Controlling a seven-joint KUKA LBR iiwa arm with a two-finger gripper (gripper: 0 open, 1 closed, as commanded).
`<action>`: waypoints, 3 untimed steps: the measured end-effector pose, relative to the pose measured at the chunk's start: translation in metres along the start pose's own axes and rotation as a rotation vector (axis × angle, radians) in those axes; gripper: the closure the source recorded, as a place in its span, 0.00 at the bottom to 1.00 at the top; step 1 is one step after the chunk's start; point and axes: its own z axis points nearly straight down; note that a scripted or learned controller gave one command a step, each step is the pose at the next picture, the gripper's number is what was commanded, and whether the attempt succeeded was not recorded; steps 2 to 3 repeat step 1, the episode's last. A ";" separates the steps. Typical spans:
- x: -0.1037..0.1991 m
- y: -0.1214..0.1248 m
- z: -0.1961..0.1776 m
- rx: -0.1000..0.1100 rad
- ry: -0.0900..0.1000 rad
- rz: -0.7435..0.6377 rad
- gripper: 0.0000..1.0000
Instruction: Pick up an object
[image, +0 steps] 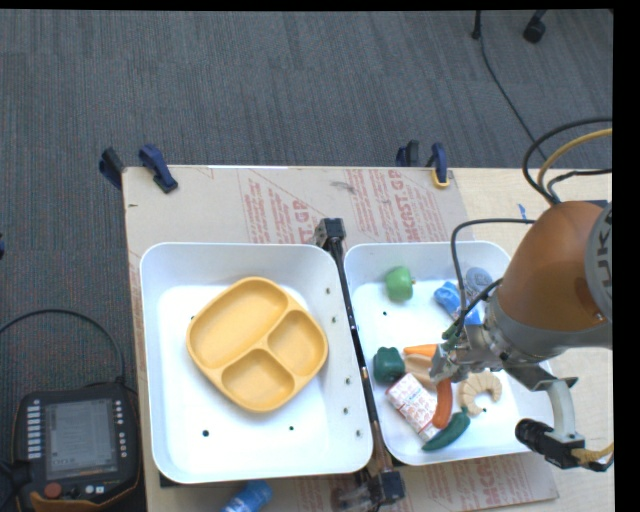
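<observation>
The right bin (500, 452) holds several toy foods. A green apple (399, 282) lies at the back, with a blue piece (447, 296) to its right. Nearer the front lie a dark green vegetable (388, 365), an orange carrot (421, 352), a white and red box (410, 402), a red sausage (444, 405), a green pepper (447, 432) and a beige curved piece (481, 389). My gripper (449, 362) hangs low over the middle of this pile, just right of the carrot and above the sausage. The arm's orange wrist (555, 280) hides the bin's right part.
The left bin (160, 300) holds a yellow divided plate (258, 343). A black divider bar (352, 330) runs between the bins. Blue clamps (157, 165) grip the board's back edge. A control pendant (72, 445) lies at the lower left, and a blue bottle (245, 495) lies below the bins.
</observation>
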 end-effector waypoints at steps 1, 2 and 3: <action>0.000 0.001 -0.010 0.000 0.001 0.002 1.00; 0.000 0.001 -0.010 0.000 0.001 0.002 1.00; 0.000 0.001 -0.010 0.000 0.001 0.002 1.00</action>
